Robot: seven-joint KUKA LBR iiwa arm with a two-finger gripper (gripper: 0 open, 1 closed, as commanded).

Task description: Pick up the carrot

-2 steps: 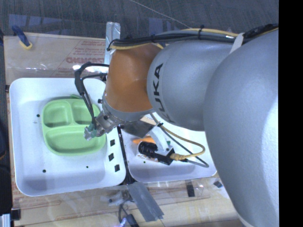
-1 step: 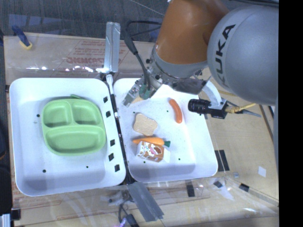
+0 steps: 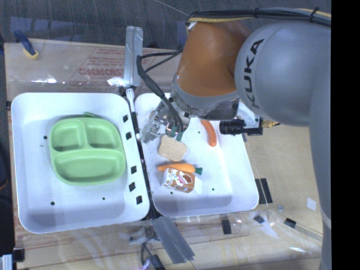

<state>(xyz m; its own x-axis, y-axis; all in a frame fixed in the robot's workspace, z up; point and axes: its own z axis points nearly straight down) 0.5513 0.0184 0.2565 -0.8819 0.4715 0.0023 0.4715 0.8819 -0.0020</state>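
Note:
The carrot (image 3: 179,166) is small and orange with a green tip at its right end. It lies flat in the right bin (image 3: 236,179), just below a slice of bread (image 3: 172,148) and against the top edge of a printed snack pouch (image 3: 179,180). My gripper (image 3: 160,128) hangs over the upper left part of that bin, just above the bread and up and to the left of the carrot. Nothing shows in its grasp. The arm's orange band and grey body cover the bin's far end.
A red-orange sausage (image 3: 210,133) lies to the right of the bread. The left bin (image 3: 34,196) holds a green divided plate (image 3: 87,151). The wall between the bins (image 3: 138,167) runs just left of the gripper.

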